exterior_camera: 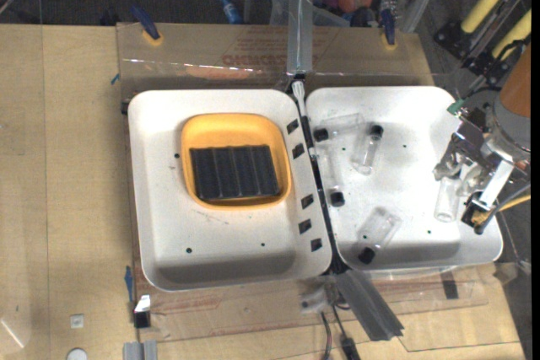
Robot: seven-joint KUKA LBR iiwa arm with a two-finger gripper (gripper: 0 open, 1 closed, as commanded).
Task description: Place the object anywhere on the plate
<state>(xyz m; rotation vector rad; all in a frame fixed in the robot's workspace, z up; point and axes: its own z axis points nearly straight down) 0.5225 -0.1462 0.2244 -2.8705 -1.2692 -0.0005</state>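
In the camera view, the left bin (pixel 152 181) takes up the centre-left of the frame and carries an orange plate (pixel 196 135) with a dark ribbed slab (pixel 234 173) lying flat across its middle. The plate sits near the bin's centre, probably so a drop from above can land anywhere on it without precision.

The right bin (pixel 413 139) lies just beside it across a dark divider (pixel 310 181). Several clear vials are scattered on their sides here: one with a dark cap near the upper middle (pixel 367 149), another toward the lower middle (pixel 375 230), and one close to the right wall (pixel 445 202). They lie loose and apart from each other, likely so that any one can be picked singly. The task's object is presumably one of these, so it is in the right bin and not on the plate.

The gripper (pixel 474 181) hangs at the right edge of the frame over the right bin's far side, just beside the right-hand vial. Whether the jaws are wide, narrow or closed on anything I cannot tell; its metal parts and cabling blur together.

The vials are transparent against white, so their outlines are faint. The arm is cut off at the frame's right. Small dark caps (pixel 336 198) near the divider may belong to further vials.
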